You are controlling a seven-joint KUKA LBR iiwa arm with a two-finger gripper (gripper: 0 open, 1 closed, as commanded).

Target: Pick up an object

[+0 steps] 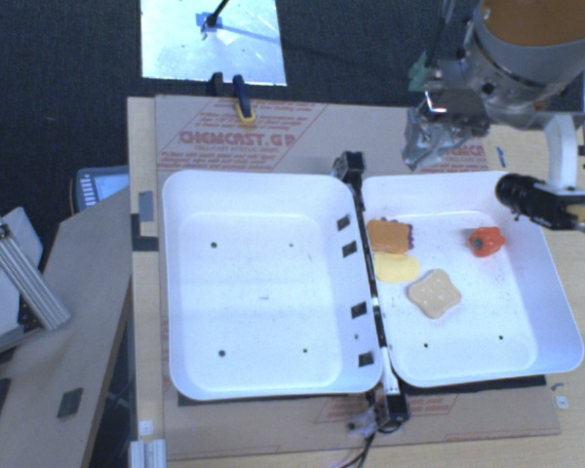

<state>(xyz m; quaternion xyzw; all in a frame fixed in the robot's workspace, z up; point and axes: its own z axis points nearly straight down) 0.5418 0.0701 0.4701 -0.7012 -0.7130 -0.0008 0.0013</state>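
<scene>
Camera view: in the right bin (556, 344), nearest, lies a tan toast piece (434, 293), then a yellow slice (397, 268) just beside it, an orange block (390, 236) touching the slice, and a red pepper (486, 242) well apart to the right. Farther back, the gripper (439, 142) hangs over the bench (302, 135) beyond the bin's rim, carrying nothing; its spread I cannot tell.

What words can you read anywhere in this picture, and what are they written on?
"CHEMCAST. G P" in big red letters on the brown paper-covered board under the two white bins; the last letters are unsure.
Smaller red lines above and below that name: too blurred to read.
Red print on the board's front edge, below the bins: too blurred to read.
</scene>
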